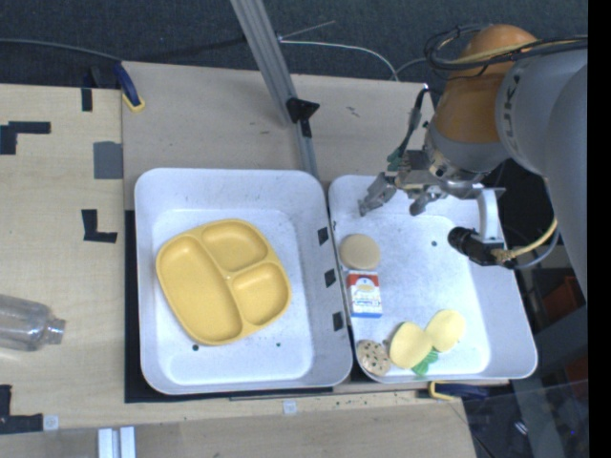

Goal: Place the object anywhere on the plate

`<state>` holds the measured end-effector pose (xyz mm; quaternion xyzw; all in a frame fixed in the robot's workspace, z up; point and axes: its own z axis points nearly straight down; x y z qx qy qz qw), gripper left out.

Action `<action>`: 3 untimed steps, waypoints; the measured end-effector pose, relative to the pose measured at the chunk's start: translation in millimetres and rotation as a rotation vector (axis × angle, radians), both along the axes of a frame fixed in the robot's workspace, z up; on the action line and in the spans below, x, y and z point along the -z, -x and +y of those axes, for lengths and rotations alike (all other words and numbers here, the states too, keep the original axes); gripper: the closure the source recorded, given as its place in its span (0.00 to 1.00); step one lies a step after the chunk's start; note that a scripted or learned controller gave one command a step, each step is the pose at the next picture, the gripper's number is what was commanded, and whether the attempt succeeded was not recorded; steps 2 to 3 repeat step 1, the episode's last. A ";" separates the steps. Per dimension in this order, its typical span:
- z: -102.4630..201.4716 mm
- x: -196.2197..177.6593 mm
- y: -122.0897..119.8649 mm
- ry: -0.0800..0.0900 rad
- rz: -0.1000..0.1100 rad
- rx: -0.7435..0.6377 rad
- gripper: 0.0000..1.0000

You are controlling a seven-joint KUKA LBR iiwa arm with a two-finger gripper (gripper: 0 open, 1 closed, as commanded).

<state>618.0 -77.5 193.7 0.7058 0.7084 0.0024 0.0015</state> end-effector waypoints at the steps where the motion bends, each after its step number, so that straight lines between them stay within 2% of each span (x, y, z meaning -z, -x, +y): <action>1: 0.7 5.5 23.7 0.002 0.009 0.005 0.00; 3: 0.7 5.5 23.7 0.002 0.009 0.005 0.00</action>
